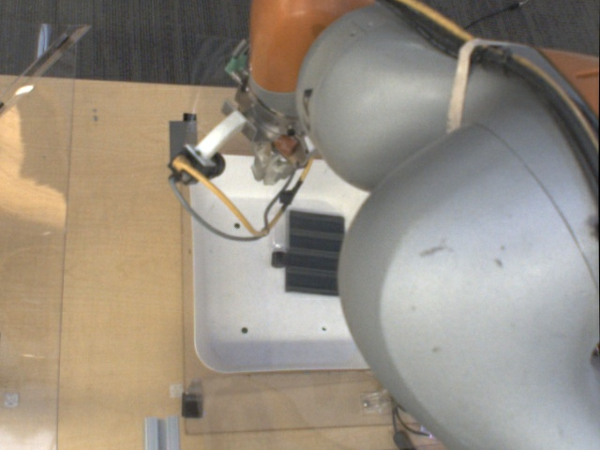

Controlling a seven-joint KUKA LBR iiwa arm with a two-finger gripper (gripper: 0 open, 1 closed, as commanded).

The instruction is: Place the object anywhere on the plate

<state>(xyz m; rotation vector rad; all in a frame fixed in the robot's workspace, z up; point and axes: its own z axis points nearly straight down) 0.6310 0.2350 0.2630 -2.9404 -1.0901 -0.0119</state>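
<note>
**Mia:** What do you see from the camera up high?

**Ben:** A big grey arm (450,251) comes in from the right. It is so close that it covers a lot. It has an orange band (281,26) near the top.

**Mia:** Where is the pincer?

**Ben:** The pincer (272,167) hangs below the orange band, over the far edge of the white bin (234,345). It is small and partly hidden, so I cannot tell if it is apart or together. I see nothing between its tips.

**Mia:** What is in the bin?

**Ben:** A dark block with ridges (312,251) lies flat on the white floor, near the middle, just beside the arm. It is below the pincer and not touching it. That may be the object, but I am not sure.

**Mia:** And the plate?

**Ben:** I cannot pick out a plate.

**Mia:** Anything else?

**Ben:** A yellow cable (220,209) loops down from the wrist over the bin. A white tube with a black end (202,153) sticks out to the left. The bin sits on a light wooden tabletop (103,251).
</note>
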